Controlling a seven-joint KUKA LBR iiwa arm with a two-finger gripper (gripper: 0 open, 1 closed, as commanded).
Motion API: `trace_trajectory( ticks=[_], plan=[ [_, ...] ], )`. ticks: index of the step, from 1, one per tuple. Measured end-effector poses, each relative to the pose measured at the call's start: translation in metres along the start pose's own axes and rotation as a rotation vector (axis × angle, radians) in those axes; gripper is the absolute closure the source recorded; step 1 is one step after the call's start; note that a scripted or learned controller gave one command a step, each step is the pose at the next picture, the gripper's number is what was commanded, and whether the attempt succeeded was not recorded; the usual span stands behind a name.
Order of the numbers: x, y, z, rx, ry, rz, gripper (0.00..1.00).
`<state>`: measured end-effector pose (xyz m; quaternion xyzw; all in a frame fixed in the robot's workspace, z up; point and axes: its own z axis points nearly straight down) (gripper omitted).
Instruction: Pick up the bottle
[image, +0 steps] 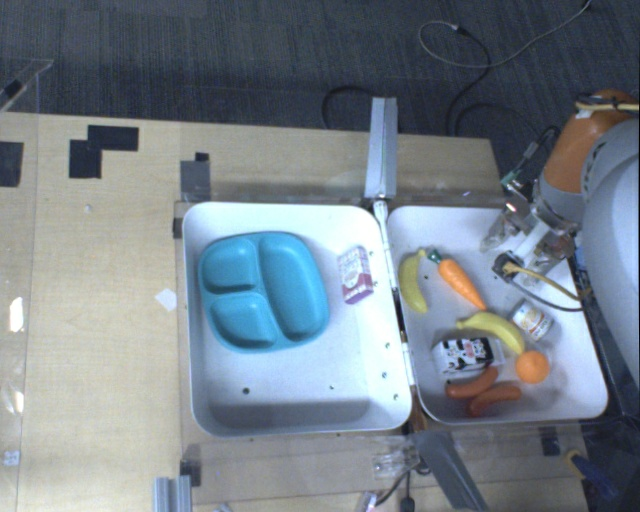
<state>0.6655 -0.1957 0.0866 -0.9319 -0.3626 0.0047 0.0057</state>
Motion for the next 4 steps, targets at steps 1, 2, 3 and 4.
trace_trajectory(
  ticks=[1,2,3,4],
  plan=[
    [-0.017,-0.047,-0.038,-0.012,0.004,-0.168,0.00],
    [-0.003,-0.015,-0.004,-0.013,0.004,-0.061,0.00],
    [-0.001,-0.016,-0.012,-0.012,0.003,-0.066,1.00],
    [-0.003,-0.004,-0.004,-0.012,0.005,0.089,1.00]
  ],
)
